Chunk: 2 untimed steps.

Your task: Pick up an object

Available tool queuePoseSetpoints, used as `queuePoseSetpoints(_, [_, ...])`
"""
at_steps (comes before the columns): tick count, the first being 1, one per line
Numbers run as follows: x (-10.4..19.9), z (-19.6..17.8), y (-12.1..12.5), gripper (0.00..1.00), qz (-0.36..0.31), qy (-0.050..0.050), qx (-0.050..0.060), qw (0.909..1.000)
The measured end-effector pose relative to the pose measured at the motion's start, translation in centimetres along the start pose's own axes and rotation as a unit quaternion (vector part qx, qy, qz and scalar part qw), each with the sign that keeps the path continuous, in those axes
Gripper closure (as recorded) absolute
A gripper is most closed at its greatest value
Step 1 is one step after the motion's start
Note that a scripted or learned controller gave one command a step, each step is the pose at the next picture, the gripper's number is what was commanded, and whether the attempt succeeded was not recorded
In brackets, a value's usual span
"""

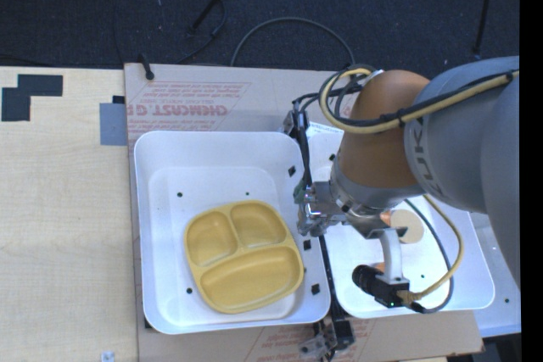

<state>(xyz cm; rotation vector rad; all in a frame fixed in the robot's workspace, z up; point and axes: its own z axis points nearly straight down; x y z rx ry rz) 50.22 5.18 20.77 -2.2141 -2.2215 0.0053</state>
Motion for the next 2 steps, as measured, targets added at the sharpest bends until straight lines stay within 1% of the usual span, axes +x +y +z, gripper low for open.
queuePoseSetpoints(1, [5.64,-1.45,0.12,1.0,-0.001,0.0,-0.001,1.0])
queuePoseSetpoints(2, [5.4,-1.39,0.1,0.0,0.0,-0.001,0.0,1.0])
